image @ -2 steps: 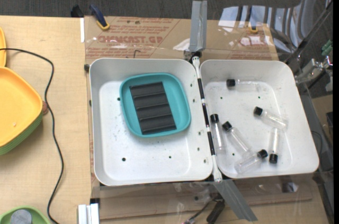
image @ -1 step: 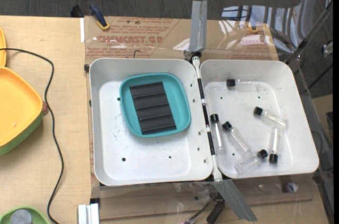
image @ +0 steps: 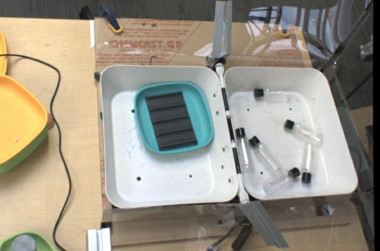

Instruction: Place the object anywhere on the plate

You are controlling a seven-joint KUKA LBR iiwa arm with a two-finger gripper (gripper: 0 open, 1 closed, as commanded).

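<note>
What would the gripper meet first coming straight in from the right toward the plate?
If low, the outer wall of the right bin, then the vials; above them the way to the plate looks free. Depth is unclear.

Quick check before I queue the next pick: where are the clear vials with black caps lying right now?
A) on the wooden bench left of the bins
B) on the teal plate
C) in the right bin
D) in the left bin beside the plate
C: the vials lie scattered on the floor of the right bin, while the teal plate sits in the left bin and carries none.
</note>
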